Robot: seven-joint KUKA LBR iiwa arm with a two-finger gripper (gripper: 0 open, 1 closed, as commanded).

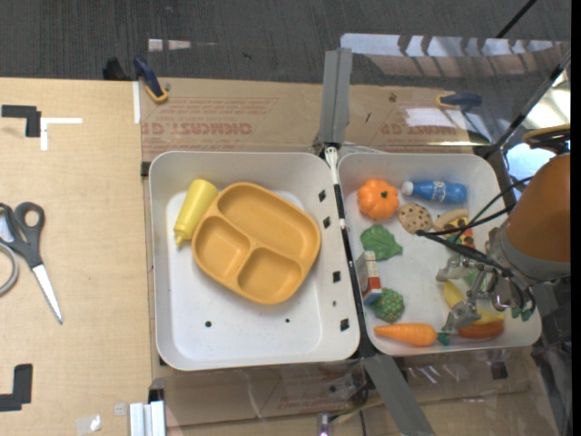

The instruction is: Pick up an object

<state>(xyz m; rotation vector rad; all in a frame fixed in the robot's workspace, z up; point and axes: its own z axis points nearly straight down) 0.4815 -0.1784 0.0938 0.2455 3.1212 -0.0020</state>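
Observation:
My gripper (452, 295) is low in the right bin (413, 357), near its front right corner, with the grey arm and orange band coming in from the right. Its two metal fingers (447, 272) point left and stand apart, open, with a yellow piece (451, 294) lying between them on the bin floor. A carrot (406, 334) lies just left of the gripper at the front wall. A red-orange piece (481, 330) sits right under the wrist.
The right bin also holds an orange pumpkin (379, 199), blue bottle (438, 191), cookie (415, 217), green leaf (381, 242), small box (369, 277) and broccoli (389, 304). The left bin (245, 348) holds a yellow divided plate (254, 242) and yellow bottle (194, 210). Scissors (32, 252) lie on the bench at left.

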